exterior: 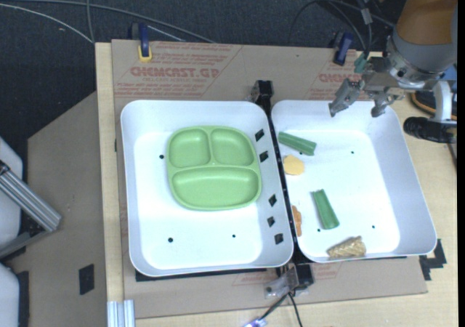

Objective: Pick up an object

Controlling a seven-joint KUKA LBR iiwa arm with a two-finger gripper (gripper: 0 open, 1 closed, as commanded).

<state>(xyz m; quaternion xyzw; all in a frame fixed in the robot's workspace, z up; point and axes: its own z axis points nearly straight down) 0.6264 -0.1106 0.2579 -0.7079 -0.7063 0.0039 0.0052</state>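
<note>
The fingers (361,106) hang spread and empty above the bin's far rim; lower them squarely astride the green stick (297,143) just below-left.

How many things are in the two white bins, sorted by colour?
Green: 3, the divided plate in the left bin, two green sticks in the right bin
Yellow: 1, a round piece
Orange: 1, a thin strip
Tan: 1, a crumbly chunk
Total: 6
</note>
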